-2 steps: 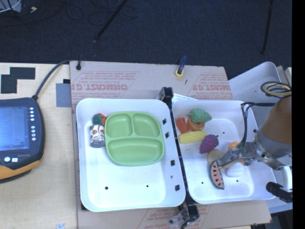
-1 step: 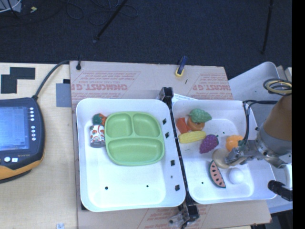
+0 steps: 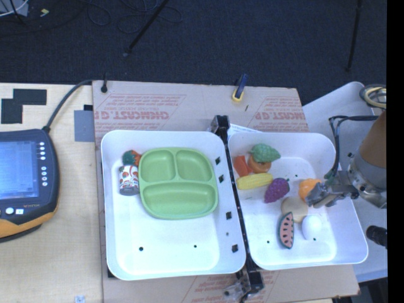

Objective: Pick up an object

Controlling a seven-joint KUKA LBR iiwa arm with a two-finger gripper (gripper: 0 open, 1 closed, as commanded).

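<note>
The right bin holds several toy foods. A green leafy piece lies over an orange and red piece at the back. In front of them are a yellow piece and purple grapes. A watermelon slice, a white egg and a beige piece lie nearer the front. An orange fruit sits at the right. My gripper is low over the bin's right side, right beside the orange fruit and just above the egg.
The left bin holds a green divided plate, a small can and a small green and red toy. A tablet-like pendant lies on the bench at far left. A black divider runs between the bins.
</note>
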